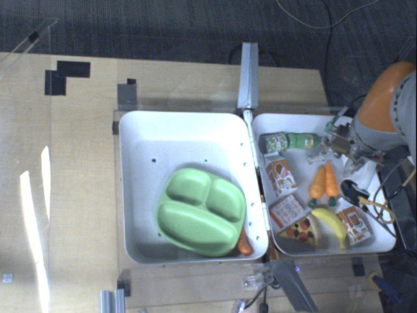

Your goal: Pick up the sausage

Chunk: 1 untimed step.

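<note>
Camera view is showing me the arm (384, 106) reaching in at the right edge, its gripper (335, 142) hanging over the upper right of the right bin (384, 243), beside the green bottle (293, 141). I am seeing nothing gripped. The sausage (243, 243) is lying in the left bin (140, 132), lower right corner, tucked against the green tray (201, 210).

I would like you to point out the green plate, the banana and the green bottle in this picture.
Green plate (201, 211): camera view, on the middle ridge between its compartments.
Banana (331, 223): camera view, on the middle of its curved body.
Green bottle (291, 141): camera view, on its body beside the label.
</note>
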Motion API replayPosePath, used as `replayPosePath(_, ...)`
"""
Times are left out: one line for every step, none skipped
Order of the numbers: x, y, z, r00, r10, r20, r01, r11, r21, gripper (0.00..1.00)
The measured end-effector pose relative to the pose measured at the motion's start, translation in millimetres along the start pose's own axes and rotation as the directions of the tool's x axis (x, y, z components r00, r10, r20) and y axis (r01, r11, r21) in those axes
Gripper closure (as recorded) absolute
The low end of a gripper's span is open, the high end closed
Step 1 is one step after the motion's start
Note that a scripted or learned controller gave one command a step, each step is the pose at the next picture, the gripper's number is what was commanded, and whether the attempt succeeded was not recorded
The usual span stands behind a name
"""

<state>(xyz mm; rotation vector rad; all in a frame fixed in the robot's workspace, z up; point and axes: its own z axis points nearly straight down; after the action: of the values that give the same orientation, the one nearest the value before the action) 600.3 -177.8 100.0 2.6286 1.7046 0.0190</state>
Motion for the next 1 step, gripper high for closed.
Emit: replayPosePath(25.4, -50.4, 11.3, 0.999, -0.044, 0.002, 0.044, 0.999, 0.006, 0.0)
